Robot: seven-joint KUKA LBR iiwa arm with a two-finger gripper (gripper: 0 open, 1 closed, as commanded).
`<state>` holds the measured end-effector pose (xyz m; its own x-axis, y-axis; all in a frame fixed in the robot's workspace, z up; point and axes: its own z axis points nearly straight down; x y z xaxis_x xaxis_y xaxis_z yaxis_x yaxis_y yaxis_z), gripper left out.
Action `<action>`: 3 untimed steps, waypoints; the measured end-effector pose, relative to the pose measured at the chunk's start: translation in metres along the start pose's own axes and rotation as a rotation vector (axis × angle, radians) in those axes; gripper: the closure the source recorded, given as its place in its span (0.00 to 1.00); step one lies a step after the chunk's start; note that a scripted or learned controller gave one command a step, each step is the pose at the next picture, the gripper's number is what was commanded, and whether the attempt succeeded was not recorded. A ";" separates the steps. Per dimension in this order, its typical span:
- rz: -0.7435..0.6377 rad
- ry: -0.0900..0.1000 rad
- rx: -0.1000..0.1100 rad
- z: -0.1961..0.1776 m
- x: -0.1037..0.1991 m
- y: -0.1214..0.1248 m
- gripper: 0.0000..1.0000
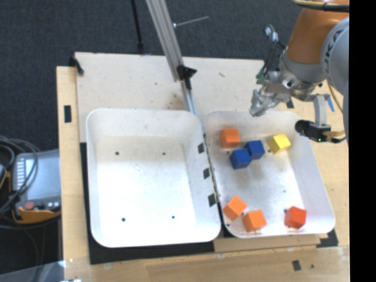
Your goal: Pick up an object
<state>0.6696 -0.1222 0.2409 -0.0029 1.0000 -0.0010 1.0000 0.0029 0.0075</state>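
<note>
The arm comes in from about two o'clock, its orange band [308, 31] sitting above the grey wrist. The gripper [259, 108] hangs over the far rim of the right bin [317, 175], at roughly one o'clock in the view, with nothing visible between its tips. Whether it is spread or pressed together cannot be told from this angle (the tips blur into one grey mass).

All the blocks lie in the right bin. Toward its twelve o'clock side, an orange block [230, 137] sits nearest the gripper, just below and to the left of it. Two blue blocks [247, 154] sit touching each other near the bin's centre, at about five o'clock from that orange block. A yellow block [279, 143] lies just beside the blue pair, at their three o'clock, tilted a little.

Along the bin's six o'clock edge are three more: an orange block [235, 207] close to the left wall, a second orange one [255, 220] just beside it at four o'clock, and a red-orange block [295, 217] apart from them toward the bin's five o'clock corner.

The left bin [94, 157] fills the nine o'clock half of the table [117, 81]. A slanted metal rail [167, 34] runs from twelve o'clock down to where the two bins meet.
</note>
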 end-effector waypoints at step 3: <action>-0.003 0.001 0.009 -0.007 0.099 -0.002 1.00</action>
<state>0.6674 -0.0229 0.2475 -0.0058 1.0000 0.0002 1.0000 0.0058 -0.0014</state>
